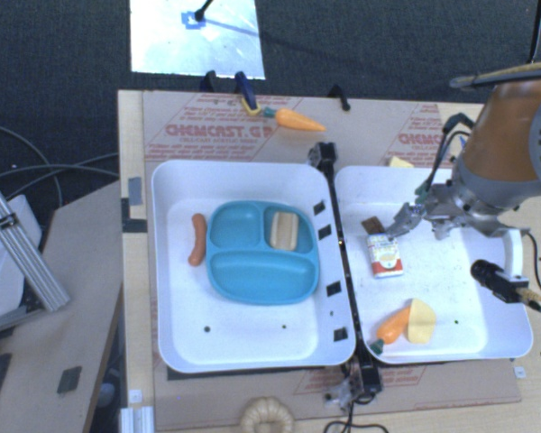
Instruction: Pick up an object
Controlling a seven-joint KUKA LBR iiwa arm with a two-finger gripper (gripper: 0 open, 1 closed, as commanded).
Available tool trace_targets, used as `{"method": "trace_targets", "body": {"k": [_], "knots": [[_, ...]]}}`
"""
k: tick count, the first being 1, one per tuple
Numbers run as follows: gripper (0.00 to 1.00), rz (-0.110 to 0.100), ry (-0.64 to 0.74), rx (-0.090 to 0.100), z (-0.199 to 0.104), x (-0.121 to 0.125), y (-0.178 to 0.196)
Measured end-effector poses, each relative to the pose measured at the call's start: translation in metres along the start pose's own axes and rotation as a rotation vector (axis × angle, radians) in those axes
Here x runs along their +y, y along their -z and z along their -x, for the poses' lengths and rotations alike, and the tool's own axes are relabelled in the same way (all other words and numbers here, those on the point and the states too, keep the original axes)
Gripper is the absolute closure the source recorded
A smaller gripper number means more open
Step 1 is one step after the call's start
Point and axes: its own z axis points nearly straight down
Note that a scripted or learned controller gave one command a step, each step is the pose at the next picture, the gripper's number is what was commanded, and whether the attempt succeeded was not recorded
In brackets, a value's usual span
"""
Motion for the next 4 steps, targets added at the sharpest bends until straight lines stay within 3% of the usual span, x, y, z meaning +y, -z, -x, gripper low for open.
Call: {"method": "trace_targets", "body": {"k": [2, 3, 4], "knots": [[0.0, -0.002, 0.0, 0.001, -0.004, -0.009, -0.1], [1.0, 0.005, 0.0, 0.0, -0.004, -0.008, -0.087], [1.0, 0.011, 0.003, -0.002, -0.005, 0.0, -0.024]]}}
